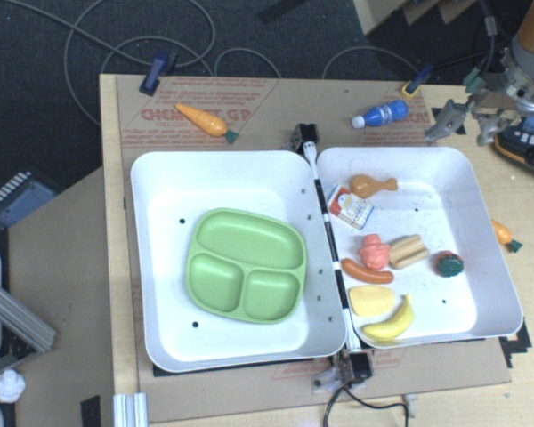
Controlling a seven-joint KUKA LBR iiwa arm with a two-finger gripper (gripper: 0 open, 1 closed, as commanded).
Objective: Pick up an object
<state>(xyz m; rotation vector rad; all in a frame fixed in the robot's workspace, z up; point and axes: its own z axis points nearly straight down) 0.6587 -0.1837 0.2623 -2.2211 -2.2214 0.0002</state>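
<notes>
Fingers (441, 124) stand spread apart with nothing between them. The gripper (467, 123) hangs over the bare bench just beyond the far right corner of the right bin (481, 194), near the blue bottle (381, 114).

Nothing is picked up yet. Candidates lie in that bin: a drumstick (374, 185), a packet (350, 209), and a tight cluster of pink toy (374, 252), bun (407, 250), sausage (368, 274) and banana (389, 325).

Recommendation: choose the dark round toy (448, 263), which sits apart from the rest, or the drumstick. You should centre the open fingers over the piece, turn them across its narrow side, descend to the bin floor, then close. Avoid the cluster, where neighbours touch and a finger would likely land on one.

Wrist points down and towards the left; the arm (525, 43) reaches in from the upper right.
</notes>
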